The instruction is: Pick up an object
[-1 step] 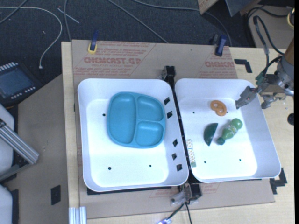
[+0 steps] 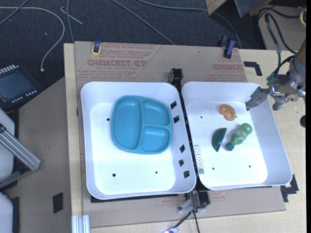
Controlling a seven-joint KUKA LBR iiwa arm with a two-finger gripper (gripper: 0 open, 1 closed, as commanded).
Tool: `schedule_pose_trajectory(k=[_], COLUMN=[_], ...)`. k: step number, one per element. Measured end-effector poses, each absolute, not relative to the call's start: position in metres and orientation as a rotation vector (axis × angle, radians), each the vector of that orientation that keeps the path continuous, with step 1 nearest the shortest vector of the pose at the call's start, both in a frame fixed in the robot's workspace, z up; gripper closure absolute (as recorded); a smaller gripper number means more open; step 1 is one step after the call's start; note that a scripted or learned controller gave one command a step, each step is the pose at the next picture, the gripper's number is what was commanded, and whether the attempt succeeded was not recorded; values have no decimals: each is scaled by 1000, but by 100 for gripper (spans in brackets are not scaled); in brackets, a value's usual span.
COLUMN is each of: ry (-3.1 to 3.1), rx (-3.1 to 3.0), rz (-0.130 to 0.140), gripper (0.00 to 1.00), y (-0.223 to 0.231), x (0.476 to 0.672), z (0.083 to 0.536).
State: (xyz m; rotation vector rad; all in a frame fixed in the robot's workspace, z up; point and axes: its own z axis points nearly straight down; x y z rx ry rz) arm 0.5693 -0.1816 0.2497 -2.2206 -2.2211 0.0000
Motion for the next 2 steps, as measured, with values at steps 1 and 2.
schedule_pose_trajectory(k=[1, 2], ry=[-2217, -2216], rx=[-2217, -2218], rz=[5, 5], gripper=[0, 0], y=[-183, -189], x=[572, 563], z=[187, 135])
